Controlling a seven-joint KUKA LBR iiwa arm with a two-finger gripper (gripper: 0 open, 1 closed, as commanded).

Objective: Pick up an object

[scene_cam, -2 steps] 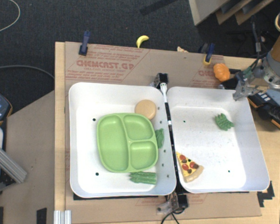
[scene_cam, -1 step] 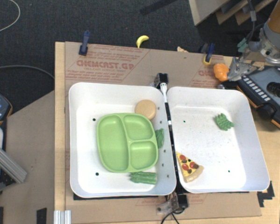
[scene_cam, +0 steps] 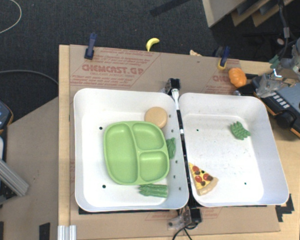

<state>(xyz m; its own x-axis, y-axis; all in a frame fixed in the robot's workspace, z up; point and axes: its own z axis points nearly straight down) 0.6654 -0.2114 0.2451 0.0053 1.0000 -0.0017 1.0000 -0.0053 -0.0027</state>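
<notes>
Left bin (scene_cam: 84, 138): green divided plate (scene_cam: 137, 152), tan disc (scene_cam: 156, 117) touching; right bin (scene_cam: 269, 148): pizza slice (scene_cam: 203, 178), green leafy piece (scene_cam: 238, 130); tool (scene_cam: 272, 78) state — cannot tell.

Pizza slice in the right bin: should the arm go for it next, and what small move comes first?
Probably yes. The pizza slice lies flat near the right bin's front left corner, apart from the green leafy piece. First move: swing the arm in from the right to above the slice.

Green divided plate (scene_cam: 136, 152) in left bin (scene_cam: 84, 138); pizza slice (scene_cam: 203, 179) in right bin (scene_cam: 259, 148)
</notes>
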